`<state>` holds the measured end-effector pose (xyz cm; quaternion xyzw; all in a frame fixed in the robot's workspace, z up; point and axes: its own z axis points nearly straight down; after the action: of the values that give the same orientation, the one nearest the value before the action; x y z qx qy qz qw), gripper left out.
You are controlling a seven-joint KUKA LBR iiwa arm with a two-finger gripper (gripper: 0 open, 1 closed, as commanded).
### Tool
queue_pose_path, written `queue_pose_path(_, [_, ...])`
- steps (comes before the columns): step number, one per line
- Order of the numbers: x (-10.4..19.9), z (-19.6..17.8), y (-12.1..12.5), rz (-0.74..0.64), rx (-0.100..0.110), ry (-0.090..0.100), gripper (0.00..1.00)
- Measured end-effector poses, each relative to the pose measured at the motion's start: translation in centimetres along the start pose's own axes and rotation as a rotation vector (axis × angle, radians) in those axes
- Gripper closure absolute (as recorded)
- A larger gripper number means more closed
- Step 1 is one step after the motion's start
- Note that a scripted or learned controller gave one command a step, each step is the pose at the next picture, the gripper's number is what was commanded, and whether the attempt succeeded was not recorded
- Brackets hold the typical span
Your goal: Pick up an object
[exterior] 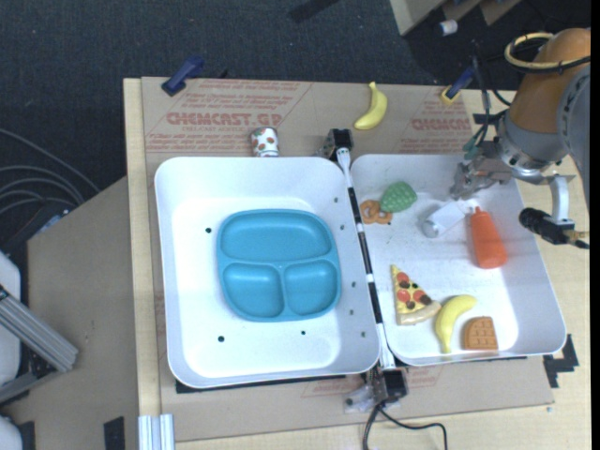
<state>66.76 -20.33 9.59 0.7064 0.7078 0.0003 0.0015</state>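
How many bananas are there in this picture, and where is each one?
2. One banana lies on the cardboard beyond the bins, outside them. The other banana lies in the right bin, near its front, between the pizza slice and the waffle.

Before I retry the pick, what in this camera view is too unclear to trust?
- Gripper: small and blurred against the right bin, so finger state is unreadable.
- Grey object below it: pale on white, identity unclear.
- Arm: cut off by the right edge.
- Small item behind the left bin: too small to identify.

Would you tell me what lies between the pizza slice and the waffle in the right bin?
In the camera view, a yellow banana lies between the pizza slice and the waffle.
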Motion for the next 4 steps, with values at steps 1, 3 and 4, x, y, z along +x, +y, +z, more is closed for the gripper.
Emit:
queue_pose_path(1, [0.0, 0.0, 0.0, 0.0, 0.001, 0.0, 0.0])
queue_pose_path(3, [0.2, 0.0, 0.0, 0.0, 0.002, 0.0, 1.0])
queue_pose_path(4, [0.3, 0.0, -0.1, 0.0, 0.002, 0.0, 0.0])
